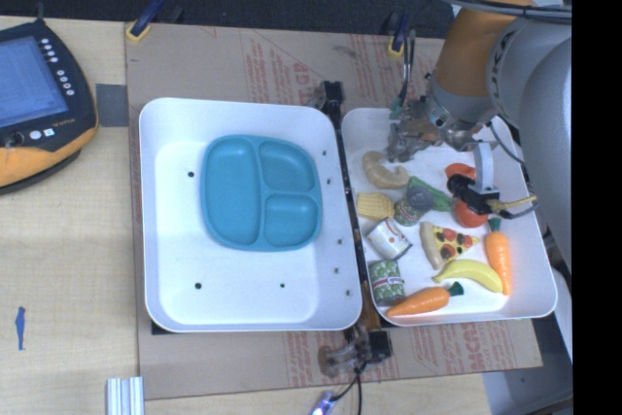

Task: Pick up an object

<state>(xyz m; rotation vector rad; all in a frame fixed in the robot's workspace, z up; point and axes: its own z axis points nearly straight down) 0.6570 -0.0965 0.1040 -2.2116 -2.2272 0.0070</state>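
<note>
The right bin (525,306) holds several toy foods. Among them are a tan pastry (386,173), a corn cob (374,205), a pizza slice (444,241), a banana (469,273) and two carrots (418,301) (498,253). There are also a red tomato (469,211) and small cans (387,238) (386,281). My gripper (403,139) hangs over the bin's far left corner, just above and behind the pastry. Nothing shows held in it. The grey arm with its orange band (476,34) covers the bin's far right part.
The left bin (165,287) holds a blue divided plate (260,192). A teach pendant (34,102) lies on the bench at far left. Clamps (330,94) (355,350) sit at the seam between the bins.
</note>
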